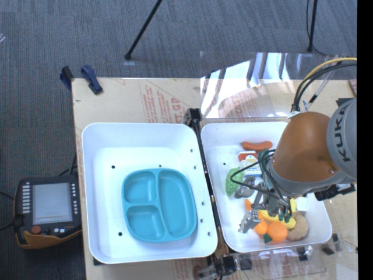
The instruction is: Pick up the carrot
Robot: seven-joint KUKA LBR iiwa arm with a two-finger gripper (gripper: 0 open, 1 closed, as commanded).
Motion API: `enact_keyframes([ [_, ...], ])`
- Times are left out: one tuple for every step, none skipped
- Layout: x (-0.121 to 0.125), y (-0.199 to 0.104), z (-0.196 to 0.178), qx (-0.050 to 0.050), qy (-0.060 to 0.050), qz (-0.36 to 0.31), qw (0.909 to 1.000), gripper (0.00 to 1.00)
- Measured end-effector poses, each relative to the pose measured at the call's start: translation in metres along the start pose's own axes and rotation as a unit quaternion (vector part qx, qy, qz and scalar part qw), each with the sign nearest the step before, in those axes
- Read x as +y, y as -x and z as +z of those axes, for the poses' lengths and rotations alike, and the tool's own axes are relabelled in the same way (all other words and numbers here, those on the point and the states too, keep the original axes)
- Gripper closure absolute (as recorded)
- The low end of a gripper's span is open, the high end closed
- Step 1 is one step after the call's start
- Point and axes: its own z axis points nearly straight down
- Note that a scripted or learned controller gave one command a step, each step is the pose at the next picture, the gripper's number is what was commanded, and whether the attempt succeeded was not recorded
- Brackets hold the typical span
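The carrot (pixel 260 227) is a small orange piece near the front of the right bin (pixel 213 156), packed in among other toy foods. My gripper (pixel 254 210) hangs low over that pile, just above and slightly behind the carrot. The arm's orange band (pixel 303 147) and wrist cover the middle right of the bin. Nothing can be seen held in the gripper.
Around the carrot lie a round orange fruit (pixel 278 231), a yellow piece (pixel 270 217), a tan cookie (pixel 299 228), a green item (pixel 232 181) and a red sausage (pixel 257 145). The left bin (pixel 99 156) holds a blue divided plate (pixel 158 204). A teach pendant (pixel 49 206) lies at far left.
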Motion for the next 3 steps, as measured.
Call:
enact_keyframes([
  [0.0007,0.0003,-0.0053,0.002,0.000,-0.003,1.0000,1.00],
  [0.0012,0.0001,-0.0051,0.003,0.000,-0.003,1.0000,0.00],
  [0.0020,0.0006,-0.0107,0.005,0.000,-0.006,1.0000,1.00],
])
